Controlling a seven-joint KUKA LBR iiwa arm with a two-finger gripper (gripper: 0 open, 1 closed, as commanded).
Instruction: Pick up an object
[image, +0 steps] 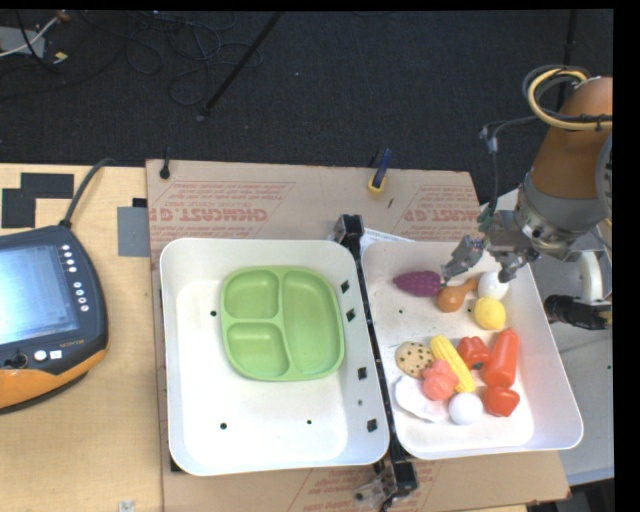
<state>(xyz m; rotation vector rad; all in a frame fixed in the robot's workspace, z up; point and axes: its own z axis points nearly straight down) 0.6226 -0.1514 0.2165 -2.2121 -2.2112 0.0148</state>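
My hand (487, 258) hung open over the right bin's (560, 400) far end, just above the small orange piece (452, 297), which looked light, hard and slippery, best pinched across its middle.

two white bins (190, 400) sit side by side. the left one holds one green divided plate (280, 323) with three compartments. the right one holds about eleven toy foods: one purple piece (418, 283), one orange piece (452, 298), one yellow lemon (489, 314), one cookie (411, 357), one corn cob (452, 362), the rest red, pink and white.
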